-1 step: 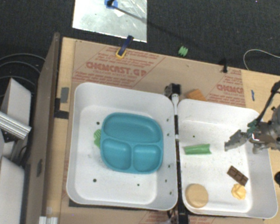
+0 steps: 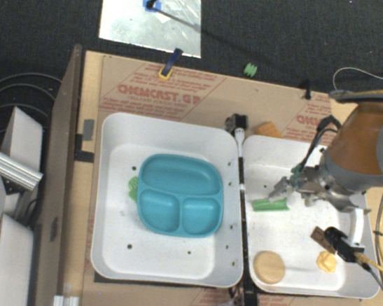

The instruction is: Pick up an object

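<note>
Cardboard lines your table (image 2: 186,91), which carries two white bins. Nearest you in the right bin (image 2: 300,288), a tan disc (image 2: 269,267) sits at seven o'clock. Farther in, the green strip (image 2: 269,206) lies at nine o'clock, and the tool (image 2: 282,190) hangs close by at the strip's one o'clock. You cannot tell whether the tool is released or clenched. By my judgement you are at the approach: next, lower onto the strip and clench.

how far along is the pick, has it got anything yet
Done: the gripper is down in the right bin, at the green strip. In hand: nothing seen held; the green strip lies on the bin floor. Left: grip it and lift.
</note>
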{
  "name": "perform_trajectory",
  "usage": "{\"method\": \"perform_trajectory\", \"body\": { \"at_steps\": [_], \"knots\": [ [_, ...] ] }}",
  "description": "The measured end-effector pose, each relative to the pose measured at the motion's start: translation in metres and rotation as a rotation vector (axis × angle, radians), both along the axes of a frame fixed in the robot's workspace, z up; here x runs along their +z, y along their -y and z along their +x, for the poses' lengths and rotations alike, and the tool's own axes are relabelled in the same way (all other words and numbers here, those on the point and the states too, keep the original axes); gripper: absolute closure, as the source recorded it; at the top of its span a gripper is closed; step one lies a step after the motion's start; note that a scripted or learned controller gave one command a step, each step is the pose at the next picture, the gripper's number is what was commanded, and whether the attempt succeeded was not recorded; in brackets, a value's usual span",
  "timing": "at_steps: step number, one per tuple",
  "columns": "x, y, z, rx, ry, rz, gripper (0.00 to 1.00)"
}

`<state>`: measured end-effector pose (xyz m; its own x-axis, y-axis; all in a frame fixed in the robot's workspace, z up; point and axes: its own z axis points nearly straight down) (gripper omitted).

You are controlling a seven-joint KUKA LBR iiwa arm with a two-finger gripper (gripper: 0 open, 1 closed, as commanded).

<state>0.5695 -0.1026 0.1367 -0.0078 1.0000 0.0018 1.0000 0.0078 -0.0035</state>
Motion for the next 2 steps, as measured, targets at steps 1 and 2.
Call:
{"method": "perform_trajectory", "body": {
  "at_steps": [1, 2],
  "knots": [
    [-0.053, -0.017, 0.004, -0.003, 0.006, 0.001, 0.00],
    [-0.051, -0.007, 0.061, -0.002, 0.012, -0.003, 0.00]
  ]
}}
